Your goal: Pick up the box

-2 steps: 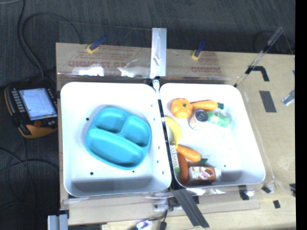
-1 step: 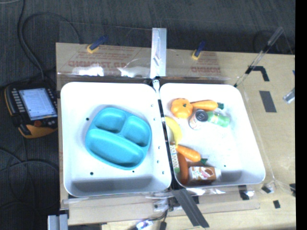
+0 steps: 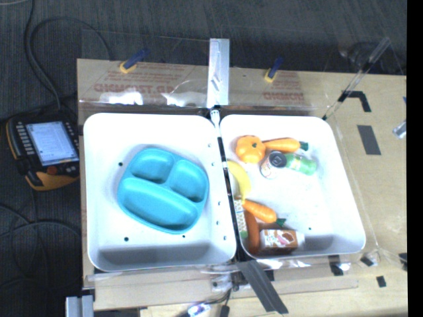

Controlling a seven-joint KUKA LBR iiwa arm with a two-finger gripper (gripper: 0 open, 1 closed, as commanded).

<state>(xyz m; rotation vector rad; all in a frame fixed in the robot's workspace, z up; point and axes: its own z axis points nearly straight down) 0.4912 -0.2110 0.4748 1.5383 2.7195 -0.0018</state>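
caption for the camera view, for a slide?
Blue tray in left bin; box, carrots, banana, bottle in right bin.

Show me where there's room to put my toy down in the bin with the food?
The right bin's right half is bare, between the green bottle and the box. Its left edge is crowded: orange, banana, carrots.

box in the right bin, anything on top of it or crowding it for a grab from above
Nothing lies on top of the box, which sits flat at the right bin's near wall. A carrot lies just behind it and a brownish item sits against its left end, so that side is tight.
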